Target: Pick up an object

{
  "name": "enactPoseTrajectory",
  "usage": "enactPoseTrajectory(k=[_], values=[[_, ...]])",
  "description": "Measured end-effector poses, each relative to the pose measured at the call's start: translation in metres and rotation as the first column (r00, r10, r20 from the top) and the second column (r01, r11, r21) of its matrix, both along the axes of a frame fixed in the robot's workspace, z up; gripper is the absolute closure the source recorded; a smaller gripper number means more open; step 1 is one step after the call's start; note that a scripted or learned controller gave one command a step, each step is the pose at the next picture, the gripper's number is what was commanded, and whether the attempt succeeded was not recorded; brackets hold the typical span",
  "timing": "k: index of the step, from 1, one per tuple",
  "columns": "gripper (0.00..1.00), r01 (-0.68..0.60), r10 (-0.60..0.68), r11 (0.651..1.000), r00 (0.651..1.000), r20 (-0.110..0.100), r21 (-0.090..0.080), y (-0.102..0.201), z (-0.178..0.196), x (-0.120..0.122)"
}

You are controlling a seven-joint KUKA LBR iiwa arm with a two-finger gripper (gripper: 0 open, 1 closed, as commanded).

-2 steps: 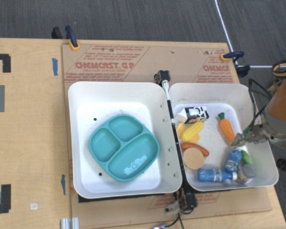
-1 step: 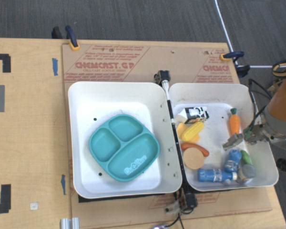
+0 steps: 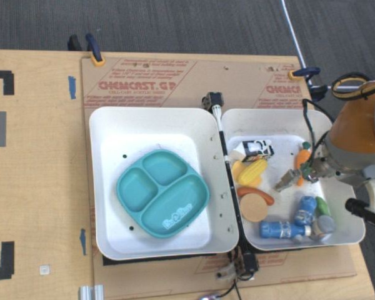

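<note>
My gripper point(image 3: 290, 179) hangs low over the middle of the right bin point(image 3: 345, 237), reaching in from the right under the arm's orange band. Just left of it lie a yellow toy corn point(image 3: 250, 170) and a tan disc with an orange rim point(image 3: 255, 206). A small orange piece point(image 3: 303, 157) sits right behind the gripper. A black-and-white packet point(image 3: 257, 147) lies at the bin's back. Two blue bottles point(image 3: 282, 230) point(image 3: 306, 209) and a green piece point(image 3: 323, 206) lie at the front right. Nothing shows as held.
The left bin point(image 3: 109, 136) holds a teal divided plate point(image 3: 163, 192). A rim with a black clamp point(image 3: 212, 100) separates the two bins. Cardboard and the wooden bench surround them. A white cable runs across the top right.
</note>
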State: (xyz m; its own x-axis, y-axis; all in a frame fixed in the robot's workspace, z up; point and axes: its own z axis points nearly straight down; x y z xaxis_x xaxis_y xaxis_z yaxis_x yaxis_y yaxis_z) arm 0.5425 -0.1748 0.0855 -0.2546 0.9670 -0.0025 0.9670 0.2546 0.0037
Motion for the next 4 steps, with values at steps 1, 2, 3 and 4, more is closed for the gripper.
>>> enactPoseTrajectory(k=[1, 2, 3, 4], values=[[0.0, -0.278, 0.278, 0.961, 0.961, 0.001, -0.001, 0.003, 0.0, 0.034], [0.0, -0.322, 0.322, 0.947, 0.947, -0.003, 0.0, 0.061, 0.0, 0.071], [0.0, -0.364, 0.364, 0.931, 0.931, -0.017, -0.004, 0.07, 0.02, 0.079], [0.0, -0.269, 0.27, 0.963, 0.962, -0.04, 0.011, 0.07, -0.002, 0.116]])
